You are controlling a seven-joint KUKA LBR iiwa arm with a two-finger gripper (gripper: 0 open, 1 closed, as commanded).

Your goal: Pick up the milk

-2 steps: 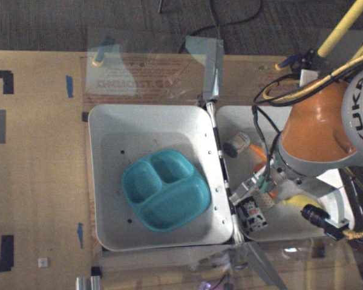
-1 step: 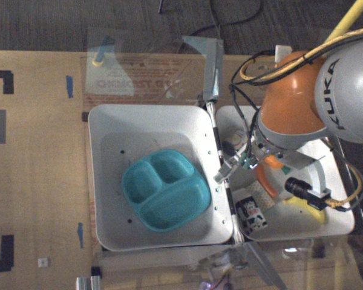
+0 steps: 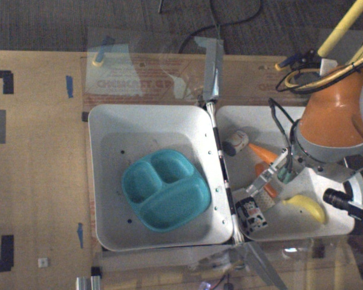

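Small black-and-white milk (image 3: 251,214) carton (print unreadable) lies flat.

Tan bench (image 3: 36,180), two white bins (image 3: 109,125)

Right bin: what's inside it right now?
The right bin holds a ball, carrot, banana and milk carton. The gripper and arm cover its far side.

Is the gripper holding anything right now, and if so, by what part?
Cannot be told: the gripper hangs low in the right bin, just above the milk carton, with nothing visibly between its fingertips.
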